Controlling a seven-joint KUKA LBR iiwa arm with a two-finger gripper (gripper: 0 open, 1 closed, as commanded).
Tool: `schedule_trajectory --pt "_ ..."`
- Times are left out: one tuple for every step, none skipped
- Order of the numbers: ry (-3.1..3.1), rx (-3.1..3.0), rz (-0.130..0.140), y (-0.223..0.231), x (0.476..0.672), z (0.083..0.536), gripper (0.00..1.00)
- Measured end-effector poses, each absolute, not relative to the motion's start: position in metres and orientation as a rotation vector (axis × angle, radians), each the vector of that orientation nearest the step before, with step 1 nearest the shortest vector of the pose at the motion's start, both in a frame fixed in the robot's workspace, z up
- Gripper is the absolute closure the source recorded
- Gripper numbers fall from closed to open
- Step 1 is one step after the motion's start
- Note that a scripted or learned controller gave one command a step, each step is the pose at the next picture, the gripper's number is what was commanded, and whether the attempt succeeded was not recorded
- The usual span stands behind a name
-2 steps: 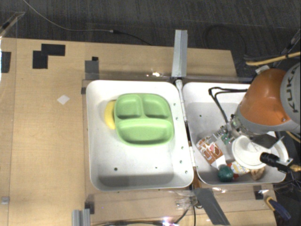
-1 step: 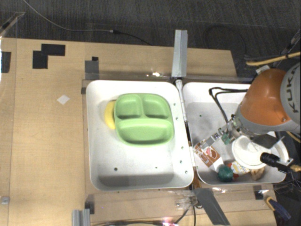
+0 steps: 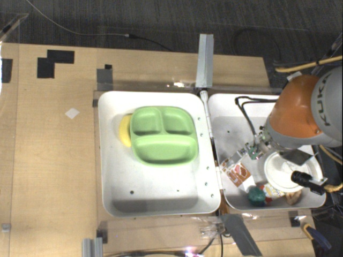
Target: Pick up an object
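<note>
One light, crinkly orange-and-white snack packet (image 3: 237, 173), lower right, likely slippery; pinch its edge. Gripper (image 3: 252, 151) state: cannot tell.

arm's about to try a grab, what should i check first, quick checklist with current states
1. Hand over the right bin: ok.
2. Hand above a pickable object: ok, the snack packet lies just below it in the view.
3. Hand open or shut: cannot tell, too small and cluttered.
4. Object already held: cannot tell.
5. Crowding near target: not ok, the teal object and white bowl sit close by.
6. Left bin's green tray out of the way: ok.
</note>
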State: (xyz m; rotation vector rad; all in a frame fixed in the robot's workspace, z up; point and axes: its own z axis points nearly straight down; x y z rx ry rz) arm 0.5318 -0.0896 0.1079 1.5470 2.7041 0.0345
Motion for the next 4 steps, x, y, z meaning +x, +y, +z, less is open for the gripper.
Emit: schedule_trajectory --pt "2.635 1.634 0.04 -0.151 0.577 0.108 0.0" --pt "2.875 1.26 0.002 -0.121 0.611 0.204 0.0" --pt "2.843 1.342 0.0 -0.106 0.543 0.126 0.0" --pt "2.5 1.882 0.015 -0.125 0.583 0.093 0.0"
